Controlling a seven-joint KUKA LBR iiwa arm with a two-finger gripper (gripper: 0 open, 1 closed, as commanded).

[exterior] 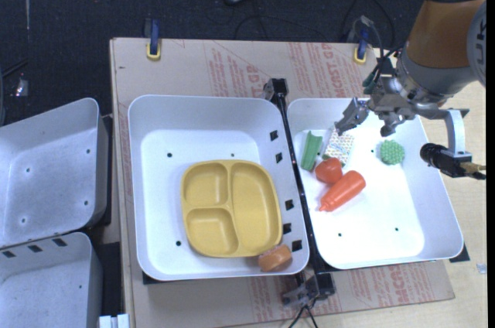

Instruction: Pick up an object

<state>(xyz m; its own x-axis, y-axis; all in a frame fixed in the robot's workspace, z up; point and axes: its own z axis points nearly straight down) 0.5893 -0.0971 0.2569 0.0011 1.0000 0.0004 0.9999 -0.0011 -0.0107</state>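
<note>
Claw (370,114): poised above right bin's (433,241) far edge, fingers spread, gripping nothing.
Objects: carrot (343,191), tomato (329,170), green ball (392,153) lying in bin.
Progress: nothing lifted; descent, grasp and raise remaining.

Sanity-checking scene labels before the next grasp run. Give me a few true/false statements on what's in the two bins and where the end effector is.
1. The yellow divided plate lies in the left bin. True.
2. The orange carrot lies on the yellow divided plate. False: it lies in the right bin, beside the red tomato.
3. The end effector is above the right bin. True.
4. The green ball sits in the left bin. False: it is in the right bin, apart from the carrot.
5. A small orange-brown item rests at the left bin's front right corner, off the plate. True.
</note>
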